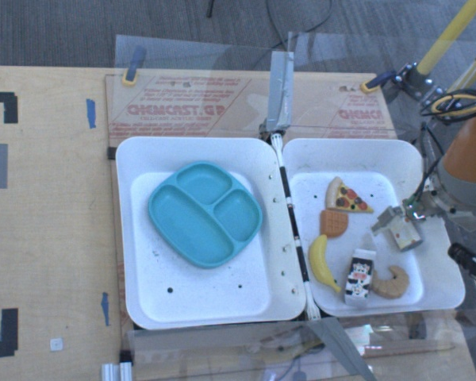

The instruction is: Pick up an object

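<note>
fingers (397,227), spread with nothing between them, hang above the right bin (397,155), croissant (391,282) just below.

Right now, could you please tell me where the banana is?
The banana lies in the right bin, along its left wall, just below the waffle and left of the milk carton.

Two white bins (143,292) sit on a pale wood desk (47,236) marked with black and blue tape. The left bin carries a teal plate (205,213). In the right lie a pizza slice (346,196) — yellow with red spots — an orange-brown waffle (333,223), a yellow banana (322,263), a white carton (358,276) with a black-and-white cow print, and a tan croissant (392,283). The hand (398,227) is grey — an orange band (465,155) shows above it.
</note>
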